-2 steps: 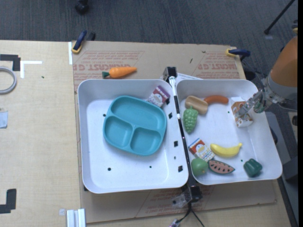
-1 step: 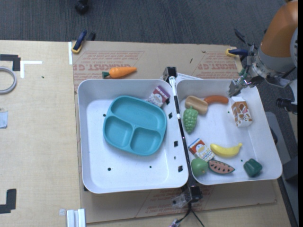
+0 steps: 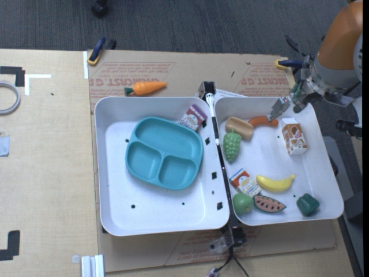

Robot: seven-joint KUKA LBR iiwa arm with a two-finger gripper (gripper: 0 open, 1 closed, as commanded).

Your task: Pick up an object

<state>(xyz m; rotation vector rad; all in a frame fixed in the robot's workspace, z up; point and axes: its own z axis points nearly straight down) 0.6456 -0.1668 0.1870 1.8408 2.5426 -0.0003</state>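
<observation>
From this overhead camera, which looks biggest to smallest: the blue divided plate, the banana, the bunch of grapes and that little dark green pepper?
1. Blue divided plate, by far the largest.
2. Banana and bunch of grapes: too alike to rank; the banana is longer, the grapes fuller.
3. Green pepper, the smallest.

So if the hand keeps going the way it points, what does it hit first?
Probably the orange-red sausage, just past the hand down-left in the right bin; the bread roll lies beyond. Depth is unclear.
</observation>
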